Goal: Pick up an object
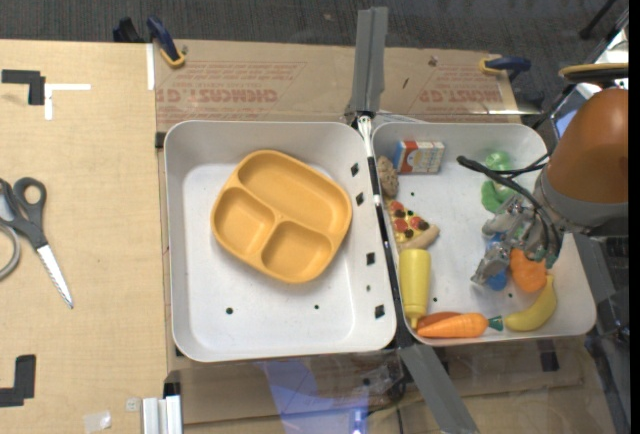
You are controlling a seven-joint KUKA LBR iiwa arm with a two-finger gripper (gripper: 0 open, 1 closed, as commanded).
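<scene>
Down in the right bin (440,184), the gripper (497,267) sits low among the toys near the bin's right side, its metal fingers pointing at the bin floor beside an orange round toy (528,272). Whether those fingers are apart or together cannot be told from this slant, and no object is seen between them. The orange toy touches or nearly touches the gripper's right side, and a yellow banana (535,307) curves just below it, by the bin's front right corner. A carrot (455,324) lies along the front wall, its green tip toward the banana. A yellow bottle (415,282) lies next to the dividing wall, with a pizza slice (408,222) just above it and a small brown item (388,182) above that. A small white carton (420,156) stands near the back wall. Green toys (495,187) lie between the carton and the arm (592,162), partly crossed by black cable. The arm's orange band hangs over the bin's right rim.

The left bin (190,252) holds a yellow divided plate (282,216), tilted at a slant. On the bench to the far left lie scissors (35,232).
</scene>
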